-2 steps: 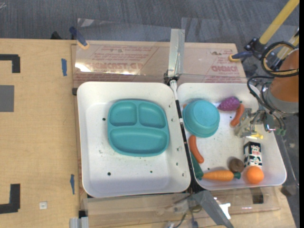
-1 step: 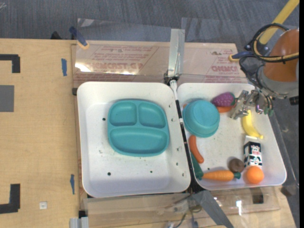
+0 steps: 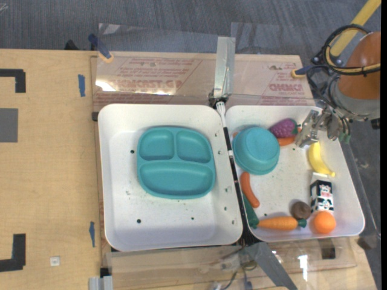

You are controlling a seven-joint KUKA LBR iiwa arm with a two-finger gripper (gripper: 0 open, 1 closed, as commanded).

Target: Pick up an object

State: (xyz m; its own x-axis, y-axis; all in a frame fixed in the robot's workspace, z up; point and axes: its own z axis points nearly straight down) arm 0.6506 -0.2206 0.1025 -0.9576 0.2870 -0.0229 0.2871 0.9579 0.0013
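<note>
Reaching in from right, gripper [image 3: 312, 132] above right bin [image 3: 354, 180], near banana [image 3: 318, 157], finger state unclear.

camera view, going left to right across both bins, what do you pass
teal divided plate → teal bowl → purple grapes → banana

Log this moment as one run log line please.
stage: approach | hand: above right bin, near yellow plastic banana and purple toy grapes | held: nothing seen | teal divided plate: left bin
</note>
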